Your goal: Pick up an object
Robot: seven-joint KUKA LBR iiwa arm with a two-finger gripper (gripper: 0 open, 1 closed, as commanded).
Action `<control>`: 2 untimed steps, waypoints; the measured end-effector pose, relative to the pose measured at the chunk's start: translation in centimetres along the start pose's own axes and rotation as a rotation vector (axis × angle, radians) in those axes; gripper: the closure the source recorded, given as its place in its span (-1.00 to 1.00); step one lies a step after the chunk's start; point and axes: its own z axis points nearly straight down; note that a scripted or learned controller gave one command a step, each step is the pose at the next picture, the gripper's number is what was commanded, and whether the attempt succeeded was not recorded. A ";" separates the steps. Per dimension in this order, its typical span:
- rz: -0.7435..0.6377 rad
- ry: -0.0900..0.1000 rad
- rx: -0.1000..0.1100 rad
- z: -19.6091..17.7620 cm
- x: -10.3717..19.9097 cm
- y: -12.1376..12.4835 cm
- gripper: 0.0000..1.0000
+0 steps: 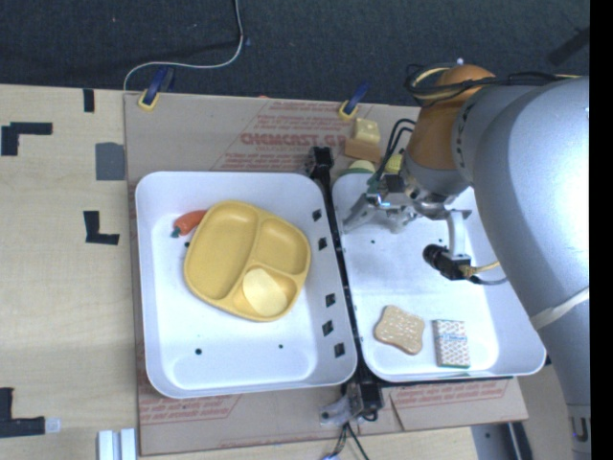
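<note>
Arm over right bin (498, 348); pick not yet made.

Gripper (388, 207) sits low at the bin's far left corner, near the divider; whether the fingers are open or shut cannot be told, and nothing is seen held. Candidates: toast (398, 329) and packet (451, 342), side by side at the bin's near edge, well apart from the gripper. Left of the bin, a yellow tray (239, 242) lies in its own bin. Advice: centre over the toast, descend straight, keep clear of the packet.
</note>
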 end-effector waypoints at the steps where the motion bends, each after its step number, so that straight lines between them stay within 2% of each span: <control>1: -0.001 -0.003 0.008 0.0 -0.2 1.8 -1.00; 2: 0.002 -0.002 0.002 0.0 -0.9 -0.5 -1.00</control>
